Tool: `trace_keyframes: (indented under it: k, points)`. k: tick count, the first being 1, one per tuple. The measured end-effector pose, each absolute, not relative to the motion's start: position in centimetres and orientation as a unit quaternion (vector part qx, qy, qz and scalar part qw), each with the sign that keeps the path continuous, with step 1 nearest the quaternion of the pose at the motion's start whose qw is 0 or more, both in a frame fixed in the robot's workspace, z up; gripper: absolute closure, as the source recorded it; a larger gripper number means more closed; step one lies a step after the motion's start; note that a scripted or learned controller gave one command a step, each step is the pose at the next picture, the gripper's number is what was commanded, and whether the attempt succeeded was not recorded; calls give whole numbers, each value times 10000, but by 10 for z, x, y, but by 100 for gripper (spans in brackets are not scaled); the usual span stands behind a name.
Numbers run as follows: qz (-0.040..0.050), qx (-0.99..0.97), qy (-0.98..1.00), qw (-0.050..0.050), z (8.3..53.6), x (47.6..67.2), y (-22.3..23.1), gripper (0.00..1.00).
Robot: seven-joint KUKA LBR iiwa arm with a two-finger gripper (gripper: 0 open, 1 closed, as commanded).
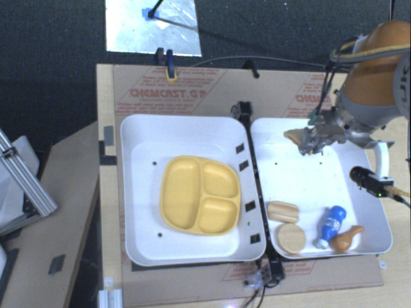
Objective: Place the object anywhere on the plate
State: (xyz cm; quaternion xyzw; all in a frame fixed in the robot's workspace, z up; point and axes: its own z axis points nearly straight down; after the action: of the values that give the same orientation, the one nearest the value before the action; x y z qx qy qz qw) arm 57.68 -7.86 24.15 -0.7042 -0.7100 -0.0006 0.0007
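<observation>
On the tabletop (pixel 192 85), two shallow white bins sit side by side. The left bin (pixel 138 172) carries the yellow plate (pixel 199 194), a sectioned one with three compartments, lying flat near the middle with nothing on it. The right bin (pixel 308 185) holds everything else. The arm (pixel 376 76), grey with its orange band, reaches in from the right and hangs over that bin's far edge. Its end effector (pixel 313 143) points down at the upper part of the right bin, and right at its tip, just to the left, there's a tan object (pixel 295 136), touching or very nearly so. Whether it sits between the fingers is impossible to tell from this angle, and the finger gap itself is too dark and small to read. Along the near edge of the right bin: a bread roll (pixel 282 211), a round tan disc (pixel 291 238) just below it, a blue bottle (pixel 331 224) tilted beside them, and a brown drumstick-shaped piece (pixel 347 237) touching the bottle's lower end.
</observation>
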Motion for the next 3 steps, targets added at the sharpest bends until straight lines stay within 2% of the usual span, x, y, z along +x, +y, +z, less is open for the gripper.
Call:
trace_keyframes:
  k: [1, 3]
  points:
    - [1, -7040, -7102, 16, 229, 558, -25, 100]
    - [-10, -7033, -7109, 5, 242, 531, 80, 100]
